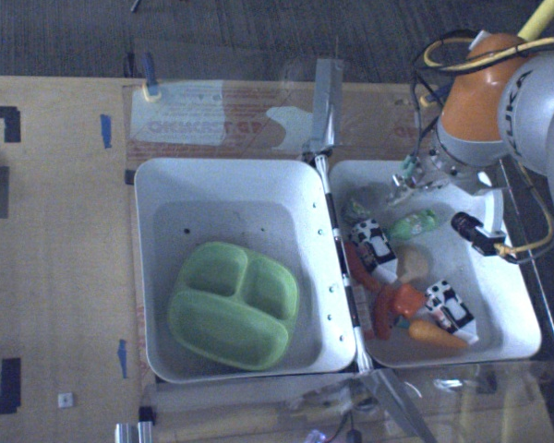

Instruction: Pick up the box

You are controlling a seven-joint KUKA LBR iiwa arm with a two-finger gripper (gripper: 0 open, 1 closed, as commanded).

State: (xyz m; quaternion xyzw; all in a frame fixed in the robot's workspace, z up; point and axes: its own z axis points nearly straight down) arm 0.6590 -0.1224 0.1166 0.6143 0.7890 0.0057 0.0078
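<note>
Below the gripper [423,181], toward the near side of the right bin [517,335], we see two small boxes with a black and white pattern. One box [373,243] lies just below and a little to the left of the gripper, close to the wall between the bins. The other box [450,306] lies farther down, near the front corner, touching an orange carrot-shaped toy [436,336]. Between them we see a red toy [394,305] and a pale round object [412,265]. A light green piece [414,222] lies directly under the gripper. The gripper hangs over the far part of the right bin, and nothing is seen between its fingers; we cannot tell if they are apart or together. Far to the left of the gripper, the left bin [166,192] holds a green divided plate [233,304].
</note>
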